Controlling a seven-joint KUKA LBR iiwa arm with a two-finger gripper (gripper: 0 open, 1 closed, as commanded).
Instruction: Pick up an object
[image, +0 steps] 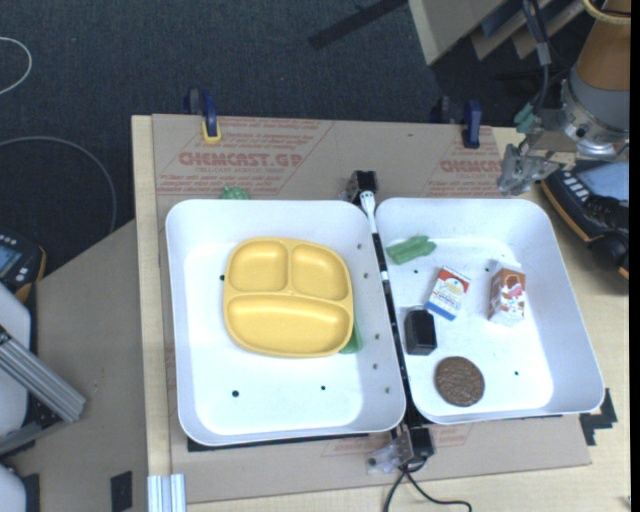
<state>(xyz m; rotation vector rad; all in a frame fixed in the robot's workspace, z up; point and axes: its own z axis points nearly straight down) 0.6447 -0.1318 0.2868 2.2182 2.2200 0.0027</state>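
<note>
1. landmark: the shallow white right-hand bin (560, 300), sitting on the cardboard-covered surface (270, 150).
2. the grey metal hand (518, 170) hangs just beyond the bin's far right corner, outside the rim, above the cardboard; nothing sits between its fingers. how far they are spread i cannot tell.
3. inside the bin, near its far left: a small green soft piece (410, 248).
4. mid-bin: a small blue and white carton with an orange patch (447, 293), tilted.
5. toward the bin's right side: a red and white carton (507, 295), apart from the blue one.
6. against the bin's left wall: a small black block (419, 331).
7. near the bin's front edge: a round brown cookie-like disc (460, 381), just beside the black block.
8. left of the bin, touching it along the shared edge: a second shallow white bin (200, 380) carrying a yellow divided plastic plate (289, 297).
</note>
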